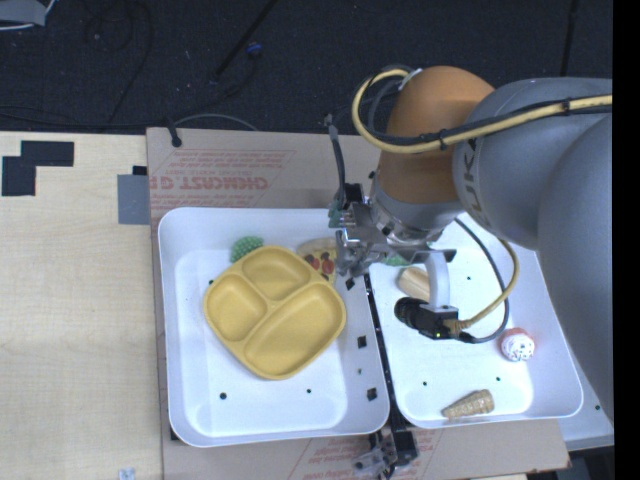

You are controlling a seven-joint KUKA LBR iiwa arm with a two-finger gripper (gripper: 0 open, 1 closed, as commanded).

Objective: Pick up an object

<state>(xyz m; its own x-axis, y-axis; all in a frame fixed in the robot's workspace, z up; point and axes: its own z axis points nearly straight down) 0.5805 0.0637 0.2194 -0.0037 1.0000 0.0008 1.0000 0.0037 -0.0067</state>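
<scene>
Grey arm with orange wrist band (440,138) reaches in from the right and hangs over the divide between the 2 shallow white bins. Pincer (350,253) sits low at the upper edge of the left white bin (190,368), just beside the shared wall; its state cannot be told, since the metal parts blur into clutter there.

Left bin: yellow plastic tray with 3 compartments (275,311) lies flat and tilted diagonally, taking up most of the floor. A small green bumpy object (247,246) pokes out at the tray's upper left rim. A small piece with red spots (320,261) lies just beside the pincer, between tray rim and bin wall; judged the likeliest target, as it is nearest.

Right white bin (560,388): tan cone-shaped object (470,404) near the front wall, white ball with red dots (518,346) near the right wall, pale tan block (414,283) partly under the wrist. A black cable end (420,318) hangs over this bin.

Room: tight at the target, hemmed by tray rim and walls; the right bin's floor offers more open space
</scene>
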